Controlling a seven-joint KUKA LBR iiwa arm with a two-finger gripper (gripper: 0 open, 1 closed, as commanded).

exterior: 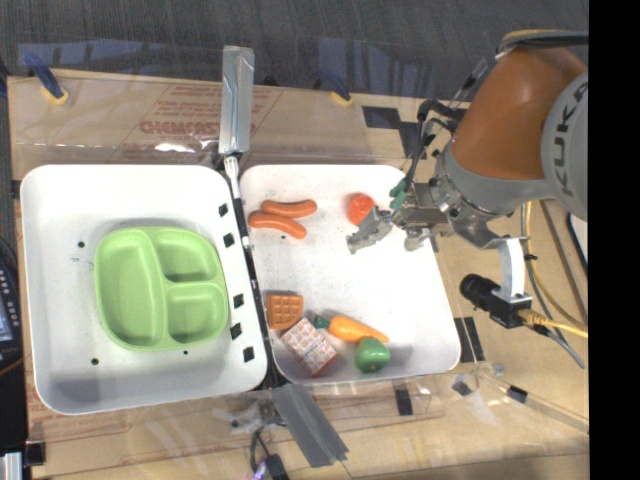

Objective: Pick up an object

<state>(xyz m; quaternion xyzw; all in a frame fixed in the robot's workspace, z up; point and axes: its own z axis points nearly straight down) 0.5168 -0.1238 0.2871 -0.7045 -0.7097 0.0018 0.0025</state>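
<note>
While the gripper point(372, 230) hangs over the right bin point(430, 298), just beside a small red-orange tomato-like toy point(360, 207) at the bin's far right, nothing sits between its fingers; they look slightly parted, though the slant makes this hard to judge, so whether the claw is released or clenched I cannot tell. That round toy is glossy, red shading to orange, and lies on the bin floor to the left of the wrist. Two orange sausages point(283, 217) lie side by side at the far left of the same bin. Along its near side sit one brown waffle point(284, 310), one red-and-white patterned box point(309, 346), one orange carrot point(355, 329) and one green round piece point(372, 355), the last three close together. One green divided plate point(160, 286) with three compartments rests in the left bin point(60, 198). The arm point(515, 118) enters from the right, its orange band high over the bench edge, the wrist bent down and leftward so the fingers point toward the middle of the right bin.
</note>
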